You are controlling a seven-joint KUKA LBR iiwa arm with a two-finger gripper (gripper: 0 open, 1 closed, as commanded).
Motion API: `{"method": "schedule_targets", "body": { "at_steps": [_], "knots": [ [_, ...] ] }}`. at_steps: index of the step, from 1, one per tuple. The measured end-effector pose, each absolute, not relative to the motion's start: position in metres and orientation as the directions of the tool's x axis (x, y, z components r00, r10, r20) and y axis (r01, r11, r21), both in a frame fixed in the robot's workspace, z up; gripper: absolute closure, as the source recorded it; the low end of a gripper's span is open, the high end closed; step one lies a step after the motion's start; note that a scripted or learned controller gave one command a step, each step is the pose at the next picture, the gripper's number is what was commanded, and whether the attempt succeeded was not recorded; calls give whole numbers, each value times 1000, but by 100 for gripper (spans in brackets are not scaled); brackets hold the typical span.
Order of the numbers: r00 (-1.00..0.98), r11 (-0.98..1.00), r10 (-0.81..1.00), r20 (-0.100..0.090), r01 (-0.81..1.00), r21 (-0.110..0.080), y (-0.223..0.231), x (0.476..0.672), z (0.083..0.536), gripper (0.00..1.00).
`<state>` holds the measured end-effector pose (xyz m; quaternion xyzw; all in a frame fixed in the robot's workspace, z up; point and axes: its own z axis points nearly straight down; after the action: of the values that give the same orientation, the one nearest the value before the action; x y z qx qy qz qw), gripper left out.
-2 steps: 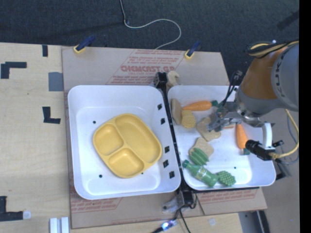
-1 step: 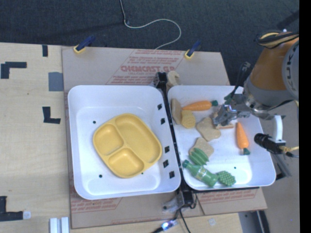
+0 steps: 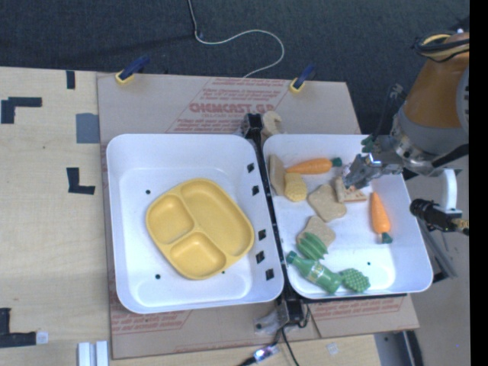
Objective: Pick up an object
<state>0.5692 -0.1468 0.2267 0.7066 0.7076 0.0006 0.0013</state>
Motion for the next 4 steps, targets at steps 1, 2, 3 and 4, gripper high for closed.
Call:
{"method": "schedule_targets", "body": {
  "at_steps": [1, 2, 3, 4],
  "knots": [
    [-6, 6, 1000, 2, 1000, -2, -91, 555, 235, 100],
    [-5, 5, 1000, 2, 1000, -4, -48, 532, 237, 100],
    [-5, 5, 1000, 2, 1000, -6, -1, 506, 225, 100],
    [-6, 6, 1000, 1, 1000, -5, 44, 488, 221, 100]
  ]
}}
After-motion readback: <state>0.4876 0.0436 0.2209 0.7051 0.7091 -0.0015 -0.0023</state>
